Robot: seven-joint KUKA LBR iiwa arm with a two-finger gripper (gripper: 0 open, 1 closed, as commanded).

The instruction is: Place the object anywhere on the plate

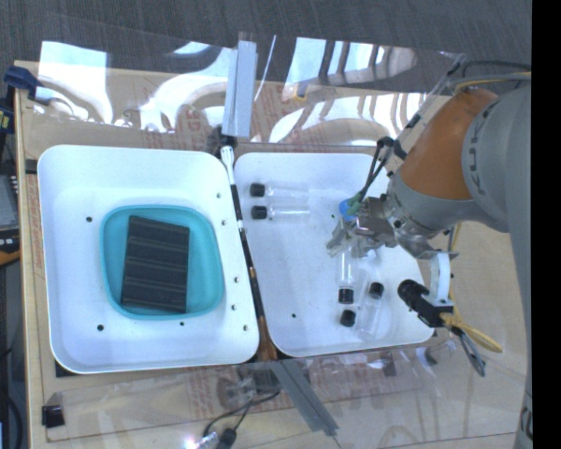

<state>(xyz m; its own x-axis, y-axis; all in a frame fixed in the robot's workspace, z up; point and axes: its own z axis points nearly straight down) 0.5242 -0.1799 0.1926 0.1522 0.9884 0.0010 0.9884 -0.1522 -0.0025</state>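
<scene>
Nearest, three black-capped clear vials [355, 299] lie in the right bin [290, 325], just below the gripper [357, 237]; whether its fingers are open, I cannot tell. Farther left, a teal plate [206, 251] carries a dark ribbed block [155, 263].

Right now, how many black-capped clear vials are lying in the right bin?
5 that I can make out: two vials near the bin's upper left, three at lower right below the gripper. The arm may hide more.
</scene>
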